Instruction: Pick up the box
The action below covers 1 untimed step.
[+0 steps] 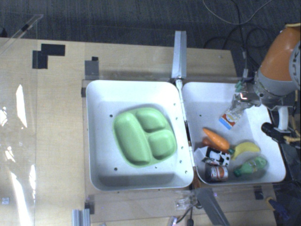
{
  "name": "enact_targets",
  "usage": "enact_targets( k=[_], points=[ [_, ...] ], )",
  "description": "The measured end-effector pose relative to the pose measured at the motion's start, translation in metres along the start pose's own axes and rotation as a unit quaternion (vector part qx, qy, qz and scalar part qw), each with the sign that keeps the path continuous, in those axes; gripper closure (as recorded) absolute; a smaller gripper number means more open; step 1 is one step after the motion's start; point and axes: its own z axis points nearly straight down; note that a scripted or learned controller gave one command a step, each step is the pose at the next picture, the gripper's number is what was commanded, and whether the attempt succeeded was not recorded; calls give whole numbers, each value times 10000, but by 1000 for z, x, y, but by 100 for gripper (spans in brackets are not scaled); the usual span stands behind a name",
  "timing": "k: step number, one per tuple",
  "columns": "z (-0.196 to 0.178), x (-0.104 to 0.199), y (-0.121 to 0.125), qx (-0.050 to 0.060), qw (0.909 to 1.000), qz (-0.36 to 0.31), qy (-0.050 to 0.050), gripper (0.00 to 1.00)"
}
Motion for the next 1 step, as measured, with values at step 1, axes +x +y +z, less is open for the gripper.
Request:
enact_targets(
  k=[1],
  points=[
    [0,0,0,3,10000,-2,-2,0]
  ],
)
